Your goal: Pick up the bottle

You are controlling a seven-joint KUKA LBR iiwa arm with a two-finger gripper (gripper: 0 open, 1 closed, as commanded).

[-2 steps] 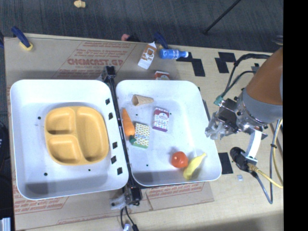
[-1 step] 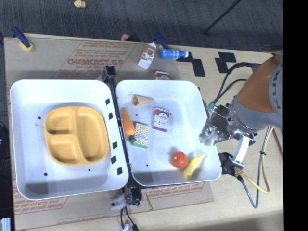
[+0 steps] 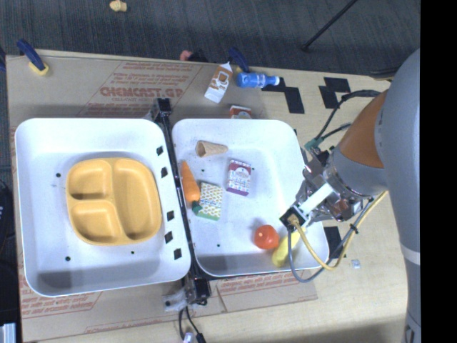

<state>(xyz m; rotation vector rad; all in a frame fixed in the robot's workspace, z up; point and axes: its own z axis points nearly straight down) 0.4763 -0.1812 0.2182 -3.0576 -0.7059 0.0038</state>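
Bottle [image 3: 255, 81]: blue, lying on the bench outside both bins, at 12 o'clock from the right bin [image 3: 275, 191].
Gripper [image 3: 323, 204]: above the right bin's 4 o'clock rim, well apart from the bottle.
Grip state: cannot tell, open or closed.

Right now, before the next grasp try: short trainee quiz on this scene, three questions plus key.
1. Fill in the colour: in the view's right bin, the red ball lies beside a ___ banana-shaped thing.
2. The yellow divided plate sits in: A) the view's left bin B) the view's right bin C) neither.
3. True or false: the blue bottle lies in a bin.
Key: 1 yellow; 2 A; 3 false, it lies on the bench beyond the bins.
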